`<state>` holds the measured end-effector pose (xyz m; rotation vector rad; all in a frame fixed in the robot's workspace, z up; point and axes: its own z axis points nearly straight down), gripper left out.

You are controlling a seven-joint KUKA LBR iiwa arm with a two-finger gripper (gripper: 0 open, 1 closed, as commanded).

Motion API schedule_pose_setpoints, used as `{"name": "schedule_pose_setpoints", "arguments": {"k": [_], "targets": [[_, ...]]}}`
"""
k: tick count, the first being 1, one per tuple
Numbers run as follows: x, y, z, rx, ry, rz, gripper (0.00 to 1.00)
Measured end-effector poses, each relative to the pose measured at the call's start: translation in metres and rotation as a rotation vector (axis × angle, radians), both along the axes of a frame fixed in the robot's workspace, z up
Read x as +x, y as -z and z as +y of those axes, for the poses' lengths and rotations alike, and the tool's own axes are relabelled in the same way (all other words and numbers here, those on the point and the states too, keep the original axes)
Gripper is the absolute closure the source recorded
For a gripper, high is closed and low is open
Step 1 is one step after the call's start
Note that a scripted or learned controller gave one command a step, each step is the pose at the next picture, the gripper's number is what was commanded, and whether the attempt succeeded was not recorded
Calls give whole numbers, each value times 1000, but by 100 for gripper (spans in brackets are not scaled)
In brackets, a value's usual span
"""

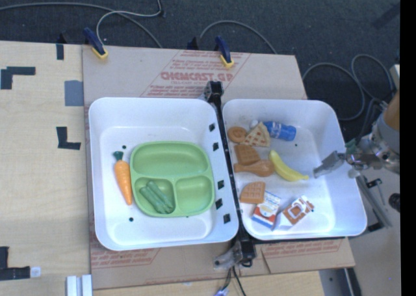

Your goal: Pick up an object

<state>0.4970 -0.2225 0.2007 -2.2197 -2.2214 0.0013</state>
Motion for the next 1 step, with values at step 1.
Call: {"name": "schedule_pose_setpoints", "arguments": {"k": [1], "targets": [[63, 45, 54, 1, -1, 0, 0]]}}
